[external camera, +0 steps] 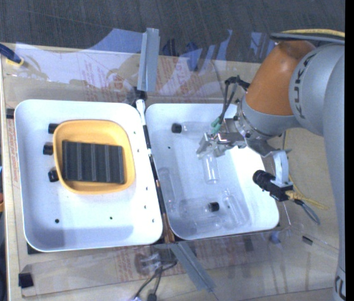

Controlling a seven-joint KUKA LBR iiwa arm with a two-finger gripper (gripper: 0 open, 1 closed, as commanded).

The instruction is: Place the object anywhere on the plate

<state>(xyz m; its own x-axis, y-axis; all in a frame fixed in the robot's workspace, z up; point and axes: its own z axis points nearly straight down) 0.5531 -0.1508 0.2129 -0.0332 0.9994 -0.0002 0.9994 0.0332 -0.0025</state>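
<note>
A yellow plate (95, 132) with a dark ribbed insert (94, 162) lies in the left bin (70, 231). My gripper (213, 144) hangs over the upper middle of the right bin (261, 215). A small clear bottle-like object (210, 168) lies or hangs directly beneath it, its top end reaching the gripper; whether it is gripped cannot be made out. The gripper is far to the right of the plate.
More clear plastic pieces (223, 211) with a small black cap (213, 206) lie in the right bin's lower part, and a clear tube (168, 184) lies near its left wall. A small black item (177, 128) sits at its upper left. Black pegs (48, 149) stand beside the plate.
</note>
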